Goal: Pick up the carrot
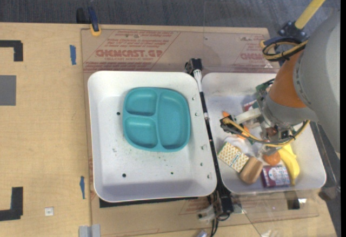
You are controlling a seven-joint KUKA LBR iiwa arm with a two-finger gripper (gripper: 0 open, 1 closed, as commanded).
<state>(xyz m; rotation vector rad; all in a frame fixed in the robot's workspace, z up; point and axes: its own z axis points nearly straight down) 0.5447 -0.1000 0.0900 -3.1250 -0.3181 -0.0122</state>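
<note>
Arm (311,76) over right bin (319,176) | tool (268,141) low among clutter, opening unreadable | carrot (272,158) just beside tool

A teal divided plate (157,119) lies in a white bin (102,139) — beside a yellow banana (290,161), a checkered cracker packet (233,156), and an orange carrot (272,158) — the desk (38,149) tan.

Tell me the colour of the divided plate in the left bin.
Teal, seen clearly in the camera view: divided plastic plate.
</note>
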